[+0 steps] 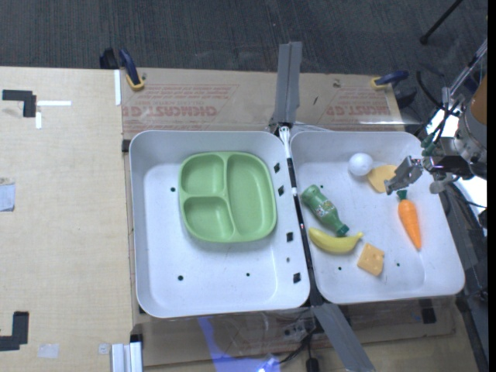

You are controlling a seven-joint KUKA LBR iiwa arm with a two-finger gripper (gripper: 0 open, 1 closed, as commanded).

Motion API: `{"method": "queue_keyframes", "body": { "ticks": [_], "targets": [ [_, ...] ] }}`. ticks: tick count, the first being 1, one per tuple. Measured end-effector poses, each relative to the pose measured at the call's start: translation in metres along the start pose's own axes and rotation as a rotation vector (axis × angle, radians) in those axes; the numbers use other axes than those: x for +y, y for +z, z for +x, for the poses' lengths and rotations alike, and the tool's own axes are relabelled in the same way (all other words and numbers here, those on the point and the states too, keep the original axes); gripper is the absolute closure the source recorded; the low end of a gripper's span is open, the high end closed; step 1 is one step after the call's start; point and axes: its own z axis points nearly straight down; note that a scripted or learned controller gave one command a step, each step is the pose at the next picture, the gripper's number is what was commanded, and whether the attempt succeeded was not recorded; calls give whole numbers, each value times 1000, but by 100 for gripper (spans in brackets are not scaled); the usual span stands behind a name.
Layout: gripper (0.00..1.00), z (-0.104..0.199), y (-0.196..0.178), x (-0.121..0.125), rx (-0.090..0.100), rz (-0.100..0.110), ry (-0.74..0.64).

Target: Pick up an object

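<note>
Now you are looking down on two white bins side by side on the table. The right bin [434,281] is holding the loose objects; the left bin [155,285] is carrying a green divided plate [229,196]. That split suggests the right side is serving as the source and the left as the drop-off, though you are judging that from the layout alone.

Your gripper [404,175] is coming in from the right and is hanging over the right bin's upper part, just above the carrot [410,222] and beside a flat yellow piece [380,180]. You cannot tell whether it is apart or together: the view is too small and slanted, and nothing is visibly sitting in it. Going by its position, the carrot's green top or the yellow piece is looking like the likeliest target.

The carrot is lying lengthwise near the bin's right wall. A white ball [360,163] is resting just left of the yellow piece. Further down, a green bottle [323,210] is lying tilted near the divider, touching a banana [335,241], and a cheese wedge [371,260] is sitting just right of the banana.

The bins are resting on a cardboard sheet [201,103] held by clamps [132,74] at its far corners. Pale table [62,231] is stretching to the left, and dark carpet [194,14] is running beyond.
</note>
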Motion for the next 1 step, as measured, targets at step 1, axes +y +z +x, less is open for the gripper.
{"method": "queue_keyframes", "body": {
  "ticks": [1],
  "targets": [
    [0, -84, 64, -8, 0, 1, 73]
  ]
}}
